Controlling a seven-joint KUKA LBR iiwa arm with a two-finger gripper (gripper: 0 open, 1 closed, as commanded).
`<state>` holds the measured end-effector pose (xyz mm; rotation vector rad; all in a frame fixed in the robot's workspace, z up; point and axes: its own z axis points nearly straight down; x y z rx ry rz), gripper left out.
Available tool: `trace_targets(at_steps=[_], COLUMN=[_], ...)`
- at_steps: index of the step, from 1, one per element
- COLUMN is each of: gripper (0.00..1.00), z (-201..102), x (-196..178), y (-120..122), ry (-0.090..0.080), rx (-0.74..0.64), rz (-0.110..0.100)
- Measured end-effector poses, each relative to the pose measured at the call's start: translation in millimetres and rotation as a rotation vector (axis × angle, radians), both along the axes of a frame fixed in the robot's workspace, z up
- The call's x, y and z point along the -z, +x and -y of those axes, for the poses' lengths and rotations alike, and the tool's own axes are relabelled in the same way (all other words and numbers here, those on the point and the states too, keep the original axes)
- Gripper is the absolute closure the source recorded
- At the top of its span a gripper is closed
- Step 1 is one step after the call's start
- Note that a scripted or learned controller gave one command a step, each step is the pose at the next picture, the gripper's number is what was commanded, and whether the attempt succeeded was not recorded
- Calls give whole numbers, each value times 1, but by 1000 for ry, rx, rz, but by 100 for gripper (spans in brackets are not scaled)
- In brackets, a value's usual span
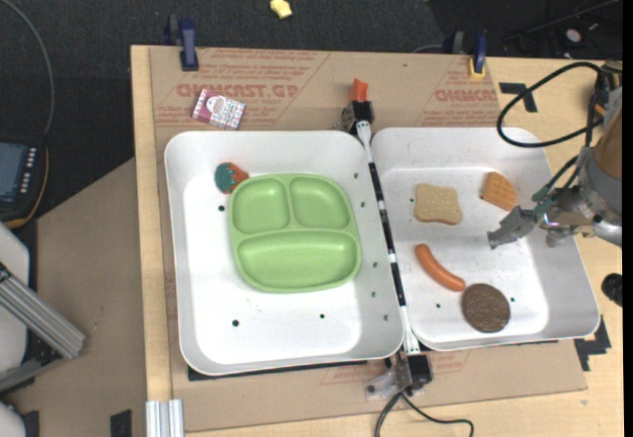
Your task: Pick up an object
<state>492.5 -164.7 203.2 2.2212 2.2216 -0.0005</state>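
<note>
- The cardboard sheet (297, 79) laid on the bench carries red print above the left bin, reading roughly "CHEMCAST GP"; the first letters are hard to make out.
- The same red print stands again above the right bin (460, 94), partly cut off and blurred.
- A small pink-and-white packet (219, 109) lies on the cardboard; its print is too small to read.

arm (605, 163) at right edge of view: grey rounded housing, pale and matte. black cable (539, 94) loops up and over from it in a wide arc. wrist end narrows to a metallic grey gripper (514, 227), angular, with darker joints; fingertip detail too small to resolve. no markings or screws legible.
</note>
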Motion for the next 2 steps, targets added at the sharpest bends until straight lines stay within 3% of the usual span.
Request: trace_targets(at_steps=[1, 2], gripper=[0, 0], z=[-36, -74], x=[52, 122], y=[38, 30], ry=[2, 2], rx=[-4, -3], rz=[-3, -3])
